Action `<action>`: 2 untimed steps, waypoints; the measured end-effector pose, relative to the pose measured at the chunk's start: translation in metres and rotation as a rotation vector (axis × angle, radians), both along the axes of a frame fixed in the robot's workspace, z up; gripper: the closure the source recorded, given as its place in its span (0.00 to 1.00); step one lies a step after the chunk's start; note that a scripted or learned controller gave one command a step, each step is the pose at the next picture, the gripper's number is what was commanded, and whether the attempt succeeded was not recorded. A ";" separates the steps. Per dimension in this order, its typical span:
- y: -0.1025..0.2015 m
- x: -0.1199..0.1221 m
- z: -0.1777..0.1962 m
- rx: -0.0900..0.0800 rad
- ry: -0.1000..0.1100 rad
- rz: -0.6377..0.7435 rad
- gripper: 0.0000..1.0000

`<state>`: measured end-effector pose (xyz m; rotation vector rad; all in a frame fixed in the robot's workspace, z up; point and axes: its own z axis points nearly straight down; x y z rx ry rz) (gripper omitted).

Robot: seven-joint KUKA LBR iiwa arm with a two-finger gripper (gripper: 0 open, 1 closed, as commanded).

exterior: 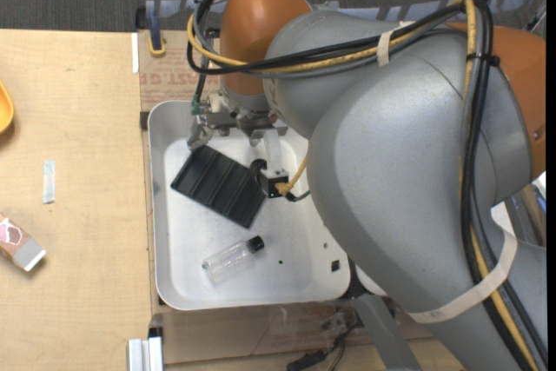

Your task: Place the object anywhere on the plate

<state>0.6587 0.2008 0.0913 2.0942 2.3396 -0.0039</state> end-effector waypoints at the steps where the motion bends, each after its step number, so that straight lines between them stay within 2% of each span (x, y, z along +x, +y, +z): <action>1: 0.023 -0.023 -0.001 -0.001 0.002 -0.297 0.00; 2: 0.022 -0.022 0.010 -0.004 -0.001 -0.295 1.00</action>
